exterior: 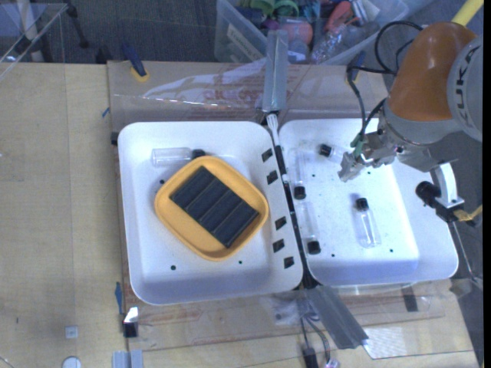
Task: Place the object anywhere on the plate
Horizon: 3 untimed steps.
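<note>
A yellow plate with a dark ribbed centre lies in the left bin. In the right bin a clear vial with a black cap lies flat, right of centre. My gripper hangs over the upper middle of the right bin, up and slightly left of that vial and apart from it. Nothing shows in its grasp. A second clear vial lies in the left bin just beyond the plate's far edge.
Small black pieces and faint clear tubes lie near the divider between the bins. A clear tub of coloured toys stands behind the bins. The arm's orange band looms over the right bin's far corner.
</note>
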Tool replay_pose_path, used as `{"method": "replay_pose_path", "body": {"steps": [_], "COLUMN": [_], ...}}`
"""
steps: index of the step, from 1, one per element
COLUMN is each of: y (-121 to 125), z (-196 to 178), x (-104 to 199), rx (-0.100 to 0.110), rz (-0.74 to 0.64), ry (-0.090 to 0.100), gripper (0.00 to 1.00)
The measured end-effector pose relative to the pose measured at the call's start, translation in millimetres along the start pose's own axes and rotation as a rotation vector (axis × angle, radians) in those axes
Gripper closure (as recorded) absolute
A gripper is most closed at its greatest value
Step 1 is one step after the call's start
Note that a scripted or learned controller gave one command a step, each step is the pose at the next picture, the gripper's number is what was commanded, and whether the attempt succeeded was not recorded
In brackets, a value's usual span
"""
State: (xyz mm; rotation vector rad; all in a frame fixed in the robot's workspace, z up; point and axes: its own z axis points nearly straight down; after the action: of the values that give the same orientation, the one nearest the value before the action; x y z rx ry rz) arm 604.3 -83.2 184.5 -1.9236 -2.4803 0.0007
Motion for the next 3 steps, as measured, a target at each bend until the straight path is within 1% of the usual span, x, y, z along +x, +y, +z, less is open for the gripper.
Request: {"method": "replay_pose_path", "body": {"steps": [1, 2, 3], "y": [-0.2, 42.5, 43.6], "z": [0.0, -26.7, -37.3], "x": [-0.5, -53.5, -53.8], "rx": [0.000, -0.004, -0.009], "rz": [0.001, -0.043, -0.044], "ry": [0.000, -0.003, -0.006], "gripper": [0.00, 0.00, 1.00]}}
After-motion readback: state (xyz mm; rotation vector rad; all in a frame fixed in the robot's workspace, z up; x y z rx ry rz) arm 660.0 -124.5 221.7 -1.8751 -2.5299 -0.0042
